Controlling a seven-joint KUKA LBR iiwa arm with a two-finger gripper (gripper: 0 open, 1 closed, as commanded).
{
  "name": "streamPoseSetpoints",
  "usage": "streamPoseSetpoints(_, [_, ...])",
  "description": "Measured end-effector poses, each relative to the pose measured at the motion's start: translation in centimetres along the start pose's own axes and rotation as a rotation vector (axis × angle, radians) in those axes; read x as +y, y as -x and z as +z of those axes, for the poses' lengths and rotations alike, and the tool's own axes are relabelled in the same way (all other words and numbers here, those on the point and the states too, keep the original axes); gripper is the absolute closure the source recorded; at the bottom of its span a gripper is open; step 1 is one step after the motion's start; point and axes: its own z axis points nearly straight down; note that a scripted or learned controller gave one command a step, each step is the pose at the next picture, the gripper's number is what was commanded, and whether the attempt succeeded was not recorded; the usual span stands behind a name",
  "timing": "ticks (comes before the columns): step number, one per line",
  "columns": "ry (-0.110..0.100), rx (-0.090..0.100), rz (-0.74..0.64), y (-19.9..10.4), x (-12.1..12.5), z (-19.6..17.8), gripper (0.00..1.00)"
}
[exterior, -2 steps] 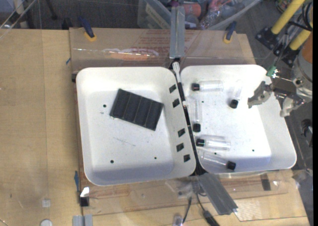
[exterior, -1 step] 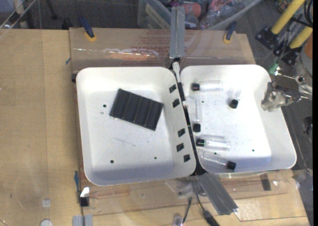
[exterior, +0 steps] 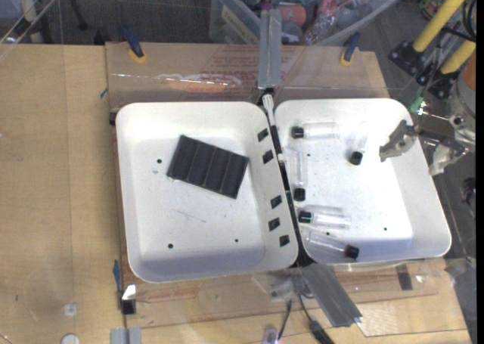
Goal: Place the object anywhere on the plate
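Desk of pale wood carries two shallow white bins side by side. Left bin holds a dark ribbed rectangular plate, lying flat and turned slightly askew toward the middle of the bin floor. Right bin holds several clear vials with black caps, hard to pick out against the white: one near the upper left, one lower down by the divider, one at the bottom edge, and others along the divider too faint to separate. A single black cap or dot sits near the centre. Gripper hangs over the right bin's upper right part, reaching in from the right; its jaws are small and pale against the bin, so whether they stand apart or together cannot be told, and nothing is visibly between them. Arm body behind it is cut off by the frame edge.
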Motion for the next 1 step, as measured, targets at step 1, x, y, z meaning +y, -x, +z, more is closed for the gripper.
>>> streamPoseSetpoints(1, [0.001, -0.001, -0.002, 0.0, 0.06, -0.95, 1.0])
